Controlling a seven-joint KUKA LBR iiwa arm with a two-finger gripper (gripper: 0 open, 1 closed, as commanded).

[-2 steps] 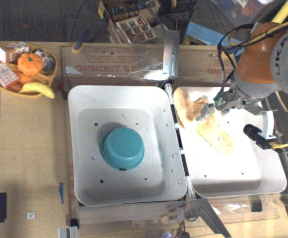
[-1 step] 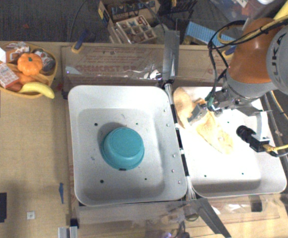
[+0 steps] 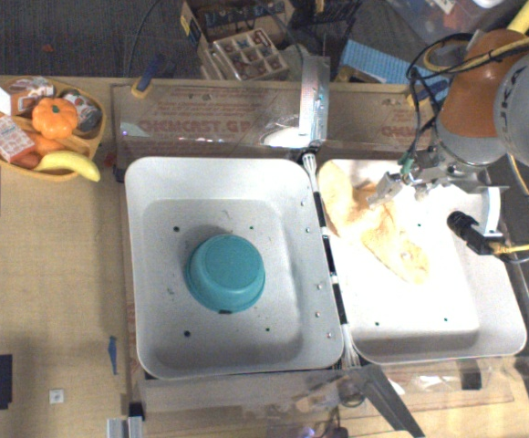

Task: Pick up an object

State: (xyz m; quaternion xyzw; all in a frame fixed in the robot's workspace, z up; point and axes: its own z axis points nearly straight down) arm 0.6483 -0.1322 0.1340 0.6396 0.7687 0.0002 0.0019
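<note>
Teal bowl (image 3: 226, 272) in the left bin (image 3: 155, 190), far left of the jaws.
Over the right bin (image 3: 483, 336), the gripper (image 3: 401, 179) hangs above pale yellowish cloth-like pieces (image 3: 394, 245); whether its jaws are parted, I cannot tell.

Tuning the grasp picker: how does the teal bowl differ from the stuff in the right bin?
The teal bowl is one round, solid-coloured thing lying upside down; the tan pieces are flat, irregular and pale, spread out in patches. The bowl sits mid-floor of the left bin; the pieces lie in the upper left of the right bin, near the tool. Both rest on white bin floors.
</note>
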